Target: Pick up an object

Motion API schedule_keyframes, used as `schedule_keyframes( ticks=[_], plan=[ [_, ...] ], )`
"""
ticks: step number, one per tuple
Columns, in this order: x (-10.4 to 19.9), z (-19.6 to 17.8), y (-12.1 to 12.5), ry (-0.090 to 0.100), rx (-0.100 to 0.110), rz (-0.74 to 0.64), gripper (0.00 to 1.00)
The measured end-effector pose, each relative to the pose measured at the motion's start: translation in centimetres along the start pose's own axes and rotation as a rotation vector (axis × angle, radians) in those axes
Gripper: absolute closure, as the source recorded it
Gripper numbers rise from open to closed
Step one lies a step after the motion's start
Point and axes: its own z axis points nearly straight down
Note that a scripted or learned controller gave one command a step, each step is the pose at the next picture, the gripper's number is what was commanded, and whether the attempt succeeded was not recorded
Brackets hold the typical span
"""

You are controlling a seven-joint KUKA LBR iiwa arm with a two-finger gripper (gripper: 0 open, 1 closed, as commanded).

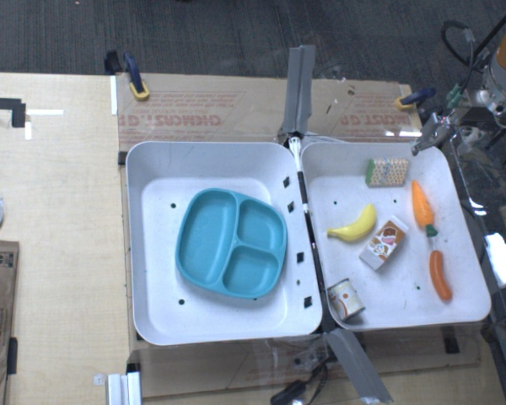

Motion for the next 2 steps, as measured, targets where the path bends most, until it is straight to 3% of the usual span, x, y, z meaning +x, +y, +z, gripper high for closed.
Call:
schedule_keyframes(
  ticks=[1, 2],
  plan=[
    [-1.6, 14.6, -3.2, 0.004, 0.002, 0.114, 0.00],
    [-0.6, 16.7, -4.9, 0.001, -0.001, 0.036, 0.00]
  ],
)
